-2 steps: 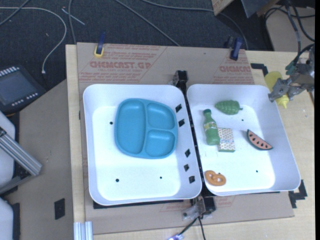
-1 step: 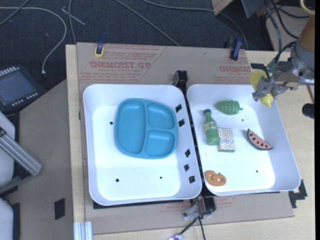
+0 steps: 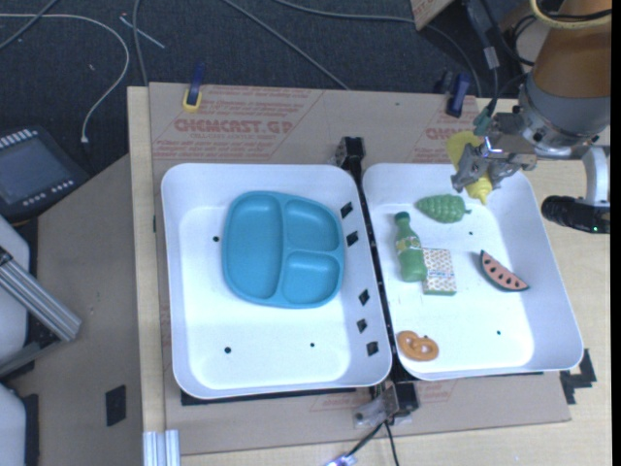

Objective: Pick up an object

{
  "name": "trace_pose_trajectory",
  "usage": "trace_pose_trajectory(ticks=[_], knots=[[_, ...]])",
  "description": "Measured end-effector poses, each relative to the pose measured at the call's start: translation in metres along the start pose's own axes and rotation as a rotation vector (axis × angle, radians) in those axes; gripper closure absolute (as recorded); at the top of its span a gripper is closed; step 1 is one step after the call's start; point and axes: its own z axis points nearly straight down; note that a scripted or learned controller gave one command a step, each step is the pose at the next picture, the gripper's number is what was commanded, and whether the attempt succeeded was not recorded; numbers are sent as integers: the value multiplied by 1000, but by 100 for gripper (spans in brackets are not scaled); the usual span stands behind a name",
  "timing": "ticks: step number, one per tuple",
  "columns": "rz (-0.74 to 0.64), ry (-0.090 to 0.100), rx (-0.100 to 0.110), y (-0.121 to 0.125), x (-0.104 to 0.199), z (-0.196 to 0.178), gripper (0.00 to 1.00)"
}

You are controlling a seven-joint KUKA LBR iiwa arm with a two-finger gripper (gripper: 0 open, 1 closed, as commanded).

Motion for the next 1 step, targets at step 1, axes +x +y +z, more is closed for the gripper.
trace_pose_trajectory(ticks=[1], knots=[[0, 0, 1, 17, 56, 17, 100]])
